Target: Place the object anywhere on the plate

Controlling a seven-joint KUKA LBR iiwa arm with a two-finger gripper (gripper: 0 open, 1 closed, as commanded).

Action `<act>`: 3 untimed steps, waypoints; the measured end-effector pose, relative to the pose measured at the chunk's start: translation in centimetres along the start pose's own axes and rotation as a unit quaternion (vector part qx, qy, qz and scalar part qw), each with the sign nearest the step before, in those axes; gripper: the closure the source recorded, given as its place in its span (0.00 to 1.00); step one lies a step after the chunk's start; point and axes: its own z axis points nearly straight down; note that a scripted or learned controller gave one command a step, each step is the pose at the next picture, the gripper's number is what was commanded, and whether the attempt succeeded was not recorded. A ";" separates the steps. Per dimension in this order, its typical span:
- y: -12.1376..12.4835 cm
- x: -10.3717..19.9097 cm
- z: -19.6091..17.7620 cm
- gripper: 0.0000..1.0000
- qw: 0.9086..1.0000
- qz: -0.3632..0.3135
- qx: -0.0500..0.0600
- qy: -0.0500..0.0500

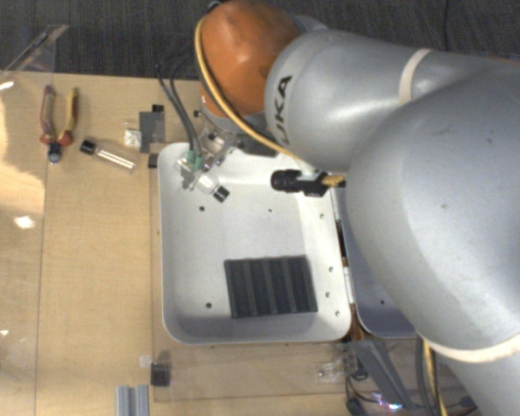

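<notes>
The plate (269, 286) is a black ribbed rectangle lying flat in the near part of the left white bin (175, 258). My gripper (198, 172) hangs over the far left corner of that bin, well away from the plate. A small dark piece (220, 194) sits right by the gripper's tip, on its near-right side; I cannot tell whether it is held or lies on the bin floor. The grey arm with its orange band covers the far right of the bin.
On the wooden bench left of the bins lie red-handled pliers (58, 120), a small clear tube (109, 154) and a grey-black fixture (152, 126). The right bin (377, 312) is mostly hidden under the arm. A small block (160, 373) sits near the front edge.
</notes>
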 end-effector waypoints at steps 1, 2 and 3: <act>-5.3 -2.7 7.3 1.00 1.000 -0.028 -0.002 -0.002; -0.3 1.0 3.8 1.00 0.986 -0.167 0.000 0.000; -0.2 1.4 -8.0 1.00 0.975 -0.224 -0.001 -0.001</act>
